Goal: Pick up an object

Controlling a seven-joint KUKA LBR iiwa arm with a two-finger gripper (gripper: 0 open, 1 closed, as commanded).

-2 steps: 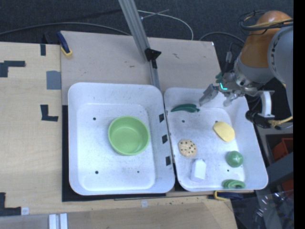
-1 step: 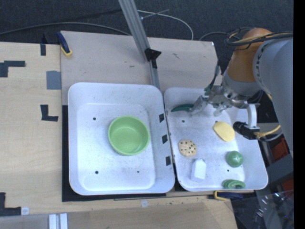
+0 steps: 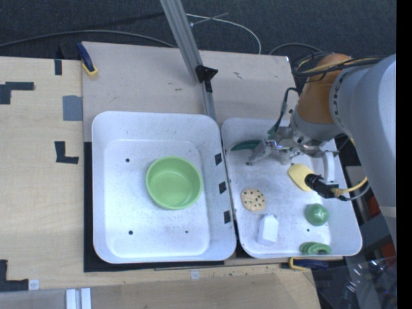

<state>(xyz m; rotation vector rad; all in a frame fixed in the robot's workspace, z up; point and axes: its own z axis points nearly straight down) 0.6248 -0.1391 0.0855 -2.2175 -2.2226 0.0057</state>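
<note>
From above, the gripper hangs low in the right bin, just beside a dark green piece at the far left corner. Whether its fingers are released or clenched, I cannot tell. For a good pick, it should center over the piece before closing.

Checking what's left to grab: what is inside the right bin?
Right bin holds a cookie, white block, yellow piece, green pieces; the arm covers its far corner.
</note>
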